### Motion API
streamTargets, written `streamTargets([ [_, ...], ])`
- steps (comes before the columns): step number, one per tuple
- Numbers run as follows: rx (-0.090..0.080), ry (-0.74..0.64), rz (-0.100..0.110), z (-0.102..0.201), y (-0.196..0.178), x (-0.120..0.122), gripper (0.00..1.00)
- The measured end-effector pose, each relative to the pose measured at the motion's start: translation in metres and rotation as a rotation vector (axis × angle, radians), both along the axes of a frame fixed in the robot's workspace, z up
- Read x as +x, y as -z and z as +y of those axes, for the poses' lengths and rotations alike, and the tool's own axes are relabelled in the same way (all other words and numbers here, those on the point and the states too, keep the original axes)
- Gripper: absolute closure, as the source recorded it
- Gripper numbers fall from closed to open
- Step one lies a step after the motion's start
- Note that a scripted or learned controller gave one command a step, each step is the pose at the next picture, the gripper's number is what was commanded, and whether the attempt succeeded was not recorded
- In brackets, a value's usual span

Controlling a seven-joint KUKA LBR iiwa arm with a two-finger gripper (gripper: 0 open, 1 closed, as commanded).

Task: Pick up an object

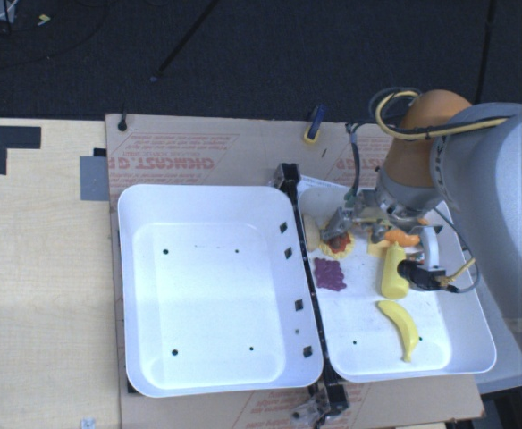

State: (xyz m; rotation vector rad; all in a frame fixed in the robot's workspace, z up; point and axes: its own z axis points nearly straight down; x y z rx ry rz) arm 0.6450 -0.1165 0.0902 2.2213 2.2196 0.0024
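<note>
The right bin point(462, 351) holds several toys. A purple bunch of grapes point(330, 275) lies near its left wall. A small red and yellow piece point(335, 246) sits just behind the grapes. A yellow banana point(402, 327) lies toward the front, with an upright yellow bottle-like object point(393, 272) behind it and an orange piece point(402, 237) behind that. My gripper point(343, 224) hangs low over the back left part of this bin, right above the red and yellow piece. The wrist hides how it stands against that piece.
The left bin point(136, 239) stands beside the right one, and a black clip strip point(298, 266) joins them. A blue and yellow clamp point(314, 125) sits at the board's far edge. The grey arm point(484, 177) covers the right bin's back right corner.
</note>
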Motion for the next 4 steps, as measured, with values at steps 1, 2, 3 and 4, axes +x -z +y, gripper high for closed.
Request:
streamTargets([
  [1, -0.023, 0.004, -0.006, 0.022, -0.004, 0.0, 0.0],
  [2, -0.004, 0.002, -0.006, 0.011, -0.001, -0.007, 0.0],
  [3, 0.001, -0.002, -0.004, 0.013, -0.013, -0.006, 1.0],
  [4, 0.001, -0.007, -0.006, 0.1, -0.104, 0.001, 1.0],
])
